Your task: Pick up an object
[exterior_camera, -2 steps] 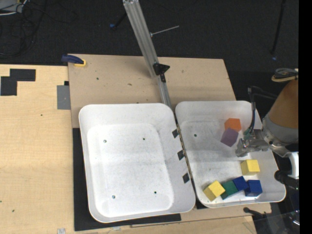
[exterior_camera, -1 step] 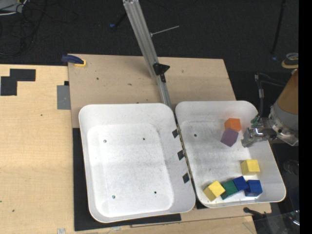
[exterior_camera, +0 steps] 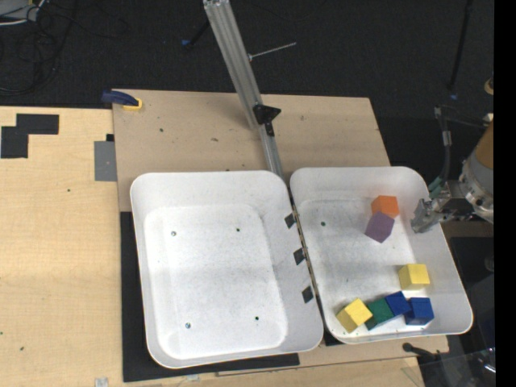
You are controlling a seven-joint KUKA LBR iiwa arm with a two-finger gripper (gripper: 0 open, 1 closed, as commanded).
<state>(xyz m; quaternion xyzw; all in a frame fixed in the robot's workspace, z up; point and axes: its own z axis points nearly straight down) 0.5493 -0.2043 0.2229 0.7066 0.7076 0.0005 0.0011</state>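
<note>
Purple block (exterior_camera: 379, 227) touches orange block (exterior_camera: 385, 206); gripper (exterior_camera: 425, 214) beside.

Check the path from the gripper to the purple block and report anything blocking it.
Nothing visible blocks it. The gripper sits at the right bin's right rim, with bare floor between it and the purple block. The orange block touches the purple one's far side.

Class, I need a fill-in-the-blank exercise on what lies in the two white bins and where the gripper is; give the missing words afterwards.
1. All the blocks lie in the ____ bin.
2. The purple block touches the ____ block.
3. The green block sits between a yellow block and a ____ block.
4. The gripper is at the right bin's ____ rim.

Missing words: right; orange; blue; right
</note>
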